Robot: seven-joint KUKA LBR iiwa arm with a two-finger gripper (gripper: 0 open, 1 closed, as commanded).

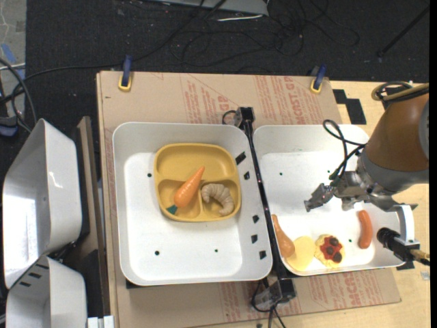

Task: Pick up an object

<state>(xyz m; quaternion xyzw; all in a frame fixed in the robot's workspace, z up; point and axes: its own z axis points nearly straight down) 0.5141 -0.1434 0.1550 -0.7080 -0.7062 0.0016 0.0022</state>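
My gripper [319,198] hangs over the middle of the right bin [293,149], its dark fingers pointing left, with nothing seen between them. Below it, along the bin's front wall, lie an orange drumstick-shaped piece [282,236], a yellow tart with red berries [328,249] and a red sausage [366,229]. The sausage lies just under the wrist. In the left bin [136,183] a yellow divided plate [171,159] holds a carrot [189,186] and a pale shrimp [218,195].
Both bins sit on a cardboard sheet [205,91] clamped at the back. A dark divider with black clips [252,176] runs between the bins. White tubs [37,190] stand off the bench at the left. Cables trail across the floor behind.
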